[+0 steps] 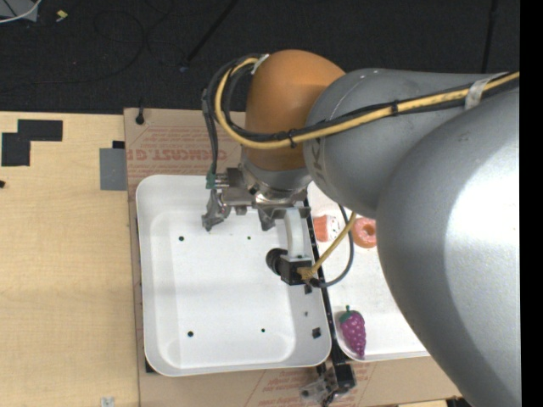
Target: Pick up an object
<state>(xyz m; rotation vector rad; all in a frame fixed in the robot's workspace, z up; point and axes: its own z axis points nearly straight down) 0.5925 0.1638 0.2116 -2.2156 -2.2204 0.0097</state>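
Over the left bin point(161, 329), near its far edge, we see the end effector point(242, 219) with fingers spread and nothing between them. We find the candidates in the right bin point(394, 333): a purple grape cluster point(353, 332) at its near-left corner, a pink ring point(365, 232) farther back.
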